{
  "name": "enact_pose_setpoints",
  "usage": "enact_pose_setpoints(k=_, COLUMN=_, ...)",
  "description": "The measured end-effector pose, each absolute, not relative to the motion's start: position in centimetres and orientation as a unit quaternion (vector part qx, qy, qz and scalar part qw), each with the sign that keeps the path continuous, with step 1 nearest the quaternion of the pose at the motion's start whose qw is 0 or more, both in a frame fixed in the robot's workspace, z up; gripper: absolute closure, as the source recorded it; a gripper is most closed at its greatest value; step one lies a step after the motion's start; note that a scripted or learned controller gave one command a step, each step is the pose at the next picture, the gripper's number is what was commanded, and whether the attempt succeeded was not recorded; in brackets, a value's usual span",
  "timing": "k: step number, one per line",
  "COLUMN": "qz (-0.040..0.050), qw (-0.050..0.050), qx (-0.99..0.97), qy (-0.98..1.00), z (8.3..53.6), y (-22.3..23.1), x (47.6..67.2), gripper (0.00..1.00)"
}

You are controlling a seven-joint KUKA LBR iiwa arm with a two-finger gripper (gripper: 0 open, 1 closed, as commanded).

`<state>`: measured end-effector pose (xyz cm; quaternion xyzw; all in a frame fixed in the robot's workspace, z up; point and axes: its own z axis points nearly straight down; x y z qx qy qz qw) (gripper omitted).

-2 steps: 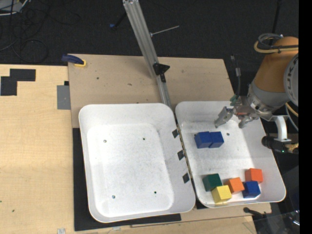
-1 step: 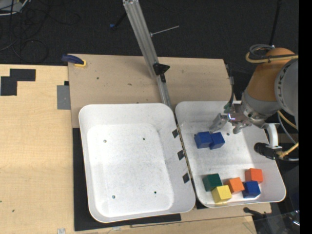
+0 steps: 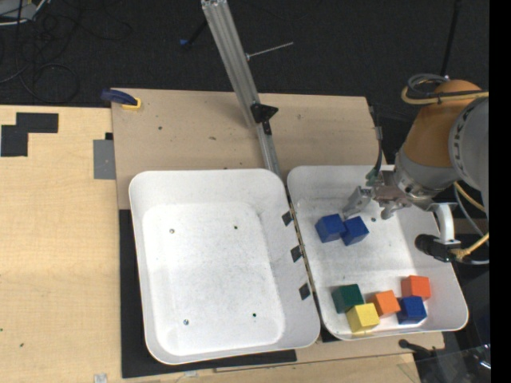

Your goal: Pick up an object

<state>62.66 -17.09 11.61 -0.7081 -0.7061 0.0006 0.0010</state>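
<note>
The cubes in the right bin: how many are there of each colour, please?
Blue cubes: 3
Green cube: 1
Yellow cube: 1
Orange cube: 1
Red-orange cube: 1
Total: 7

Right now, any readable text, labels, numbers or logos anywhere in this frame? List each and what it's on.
None readable.
The blocks in the right bin have plain faces: two blue blocks and a green, yellow, orange, red and blue cluster.
The left bin shows dark specks, no characters.
The gripper and arm carry no legible marking.
</note>
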Motion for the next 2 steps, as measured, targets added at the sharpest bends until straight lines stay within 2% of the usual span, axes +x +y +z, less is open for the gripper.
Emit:
enact_pose_setpoints(k=1, qz=0.0008, qw=0.001, qx=-0.709, qy=-0.705, z=12.5, y=-17.2, x=62.7, gripper=1.0)
enact_pose_setpoints(k=2, qz=-0.0005, qw=-0.001, qx=-0.708, qy=-0.706, z=17.0, y=-17.7, x=62.3, gripper=1.0)
